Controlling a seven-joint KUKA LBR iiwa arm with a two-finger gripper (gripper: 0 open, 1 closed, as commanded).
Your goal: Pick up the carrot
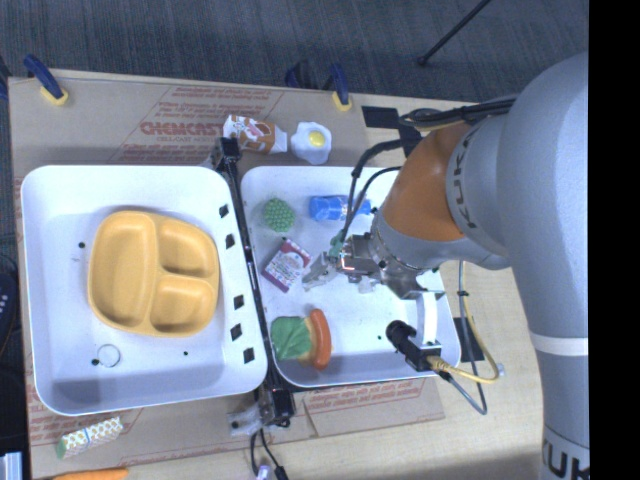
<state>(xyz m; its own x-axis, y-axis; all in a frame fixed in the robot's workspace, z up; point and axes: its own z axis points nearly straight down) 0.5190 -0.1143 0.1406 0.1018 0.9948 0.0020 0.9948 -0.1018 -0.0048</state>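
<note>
The gripper (325, 270) hung low over the right bin (432, 363), beside a red packet (287, 265); its state I cannot tell. The carrot (319, 337) lay apart, near the bin's front wall, touching its green top (291, 337), so the approach probably needed correction.

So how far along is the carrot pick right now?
Nothing looks done yet: the carrot lies on the floor of the right bin beside its green top, near the front wall. In hand: the gripper sits over the bin's middle, beside the red packet, short of the carrot. Left: reach it, grip, lift.
</note>
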